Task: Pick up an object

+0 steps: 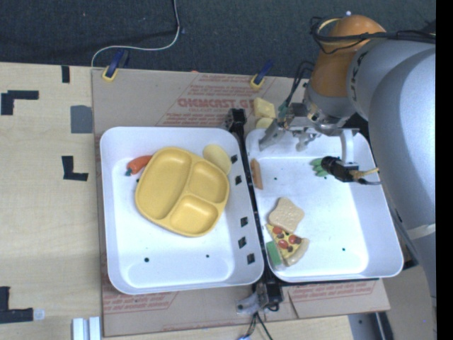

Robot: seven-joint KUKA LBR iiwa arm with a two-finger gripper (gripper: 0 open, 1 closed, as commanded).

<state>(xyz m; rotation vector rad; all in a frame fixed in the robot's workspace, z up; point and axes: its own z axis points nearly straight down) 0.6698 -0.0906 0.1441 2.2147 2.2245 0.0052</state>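
My gripper (287,139) hangs over the back left corner of the right bin (354,218). Its two grey fingers (267,139) stand spread apart, open, with bare bin floor between them. Just behind it, two pale yellow pieces (264,109) lie by the bin's back rim. In the right bin are a toast slice (286,214), a pizza slice (290,248), a brown stick (256,173) along the left wall, and a dark green item (331,166) to the gripper's right. The left bin (120,246) holds a yellow divided plate (182,192), an orange carrot (139,163) and a pale yellow fruit (217,157).
The arm's grey body (403,119) covers the right bin's far right side. Both bins rest on a cardboard sheet (198,98) held by clips at the back. A white cable (152,47) runs behind the bench.
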